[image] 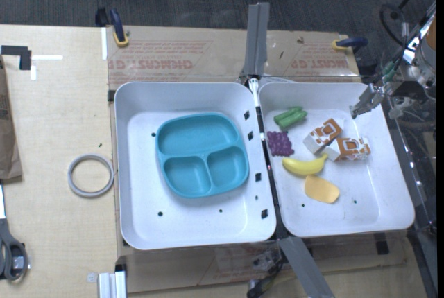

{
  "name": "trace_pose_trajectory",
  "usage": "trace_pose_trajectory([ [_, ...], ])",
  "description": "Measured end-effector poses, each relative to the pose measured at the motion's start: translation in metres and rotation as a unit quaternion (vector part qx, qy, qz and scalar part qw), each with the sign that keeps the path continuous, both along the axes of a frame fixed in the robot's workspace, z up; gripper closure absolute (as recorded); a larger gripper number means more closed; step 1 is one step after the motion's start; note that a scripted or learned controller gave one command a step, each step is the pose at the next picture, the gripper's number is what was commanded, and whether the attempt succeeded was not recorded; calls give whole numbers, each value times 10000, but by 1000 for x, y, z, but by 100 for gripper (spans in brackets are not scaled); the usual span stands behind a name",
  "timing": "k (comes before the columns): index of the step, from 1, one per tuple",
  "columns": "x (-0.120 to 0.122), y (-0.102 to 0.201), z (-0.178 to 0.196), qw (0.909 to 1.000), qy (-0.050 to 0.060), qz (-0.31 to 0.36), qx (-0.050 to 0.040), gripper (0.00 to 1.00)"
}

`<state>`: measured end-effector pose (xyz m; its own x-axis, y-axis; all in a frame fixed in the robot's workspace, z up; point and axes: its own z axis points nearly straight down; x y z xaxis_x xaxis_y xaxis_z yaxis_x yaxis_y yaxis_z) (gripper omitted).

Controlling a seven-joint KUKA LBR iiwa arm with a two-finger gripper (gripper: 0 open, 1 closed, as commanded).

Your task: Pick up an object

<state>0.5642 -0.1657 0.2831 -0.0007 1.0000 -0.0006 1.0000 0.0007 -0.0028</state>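
We see two shallow white bins side by side on the table (55,82). The left bin (132,206) holds a blue divided tray (202,154) with three compartments, lying flat near the bin's middle.

The right bin (388,206) holds the loose objects. A green pepper-like piece (290,116) lies toward the far left of this bin, and just in front of it we find a bunch of purple grapes (280,143) close to the bin's left wall. A yellow banana (304,165) lies in front of the grapes, curved side toward the near edge, and a flat yellow-orange piece (322,189) sits just beside and in front of the banana. Two small orange-and-white cartons (338,140) lie touching one another right of the banana, nearer the bin's far right.

On the table left of the bins we see a grey ring (91,174), and a pair of scissors (12,255) at the near left edge.

The arm comes in from the right, and its jaws (363,105) hang over the far right corner of the right bin, tilted down toward the left. They sit above and just right of the cartons, apart from them. We cannot tell whether the jaws are released or clenched; nothing shows between them.
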Motion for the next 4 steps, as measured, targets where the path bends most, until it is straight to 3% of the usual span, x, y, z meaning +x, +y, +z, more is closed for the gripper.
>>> trace_pose_trajectory([
  [1, -34, -12, -107, 9963, 3, -854, 2, 0],
  [2, -46, 46, -186, 9955, -58, -943, -3, 0],
  [3, 18, 43, -185, 9998, -69, 169, -6, 0],
  [4, 75, 51, -191, 10000, -6, 94, -3, 0],
])
